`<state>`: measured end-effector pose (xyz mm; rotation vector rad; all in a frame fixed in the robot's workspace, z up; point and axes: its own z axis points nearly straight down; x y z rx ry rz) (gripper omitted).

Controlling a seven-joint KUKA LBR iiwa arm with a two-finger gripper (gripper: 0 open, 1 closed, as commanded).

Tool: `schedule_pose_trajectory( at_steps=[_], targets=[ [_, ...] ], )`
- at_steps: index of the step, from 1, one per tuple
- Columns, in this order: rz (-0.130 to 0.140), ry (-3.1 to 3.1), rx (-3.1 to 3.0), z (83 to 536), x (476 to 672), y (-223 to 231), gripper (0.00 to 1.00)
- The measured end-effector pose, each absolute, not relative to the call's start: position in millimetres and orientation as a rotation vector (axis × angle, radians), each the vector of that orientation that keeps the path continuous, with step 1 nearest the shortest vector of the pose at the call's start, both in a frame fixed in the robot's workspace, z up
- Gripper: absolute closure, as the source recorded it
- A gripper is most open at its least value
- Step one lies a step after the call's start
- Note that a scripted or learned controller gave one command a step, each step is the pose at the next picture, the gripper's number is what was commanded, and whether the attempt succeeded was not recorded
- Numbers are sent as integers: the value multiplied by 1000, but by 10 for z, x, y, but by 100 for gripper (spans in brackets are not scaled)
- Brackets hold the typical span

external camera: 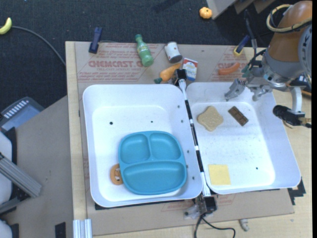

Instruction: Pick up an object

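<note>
White plastic bins sit side by side on a cardboard-topped counter [124,63]. Left bin [99,108] holds a blue divided plate [151,161] toward its near right side; a small brown pretzel-like piece [116,175] pokes out from under the plate's left edge, touching it.

Right bin [277,148] holds three loose things. Tan bread-like slice [210,118] lies near the far left, close to the divider between bins. Dark brown bar [238,116] lies just right of it, tilted, apart from the slice. Yellow square, cheese-like [219,174], lies flat near the front left corner, well apart from the other two.

Arm enters from the right; orange band at upper right, grey wrist below it. Gripper [246,88] hangs over the far edge of the right bin, above and beyond the dark bar. Fingers [234,91] appear spread apart, with nothing between them. Not touching any item, as far as can be told.

Behind the bins, on the counter: green bottle [144,51] lying down, small white can [173,51], orange carrot-like piece [168,73], small carton [189,68], blue clip [95,39] at far left, orange-red sausage shape [229,70] near the arm. Small orange ball [205,13] on the dark floor beyond.
</note>
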<state>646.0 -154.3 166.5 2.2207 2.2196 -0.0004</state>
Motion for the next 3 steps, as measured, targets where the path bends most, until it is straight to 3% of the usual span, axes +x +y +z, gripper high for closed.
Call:
schedule_pose_trajectory(
  at_steps=[1,2,3],
  targets=[
    [-1,2221,2223,850,6217,-1858,0],
    [0,2219,2220,1111,6111,-2163,0],
    [6,2219,2216,883,6245,-1492,0]
  ],
)
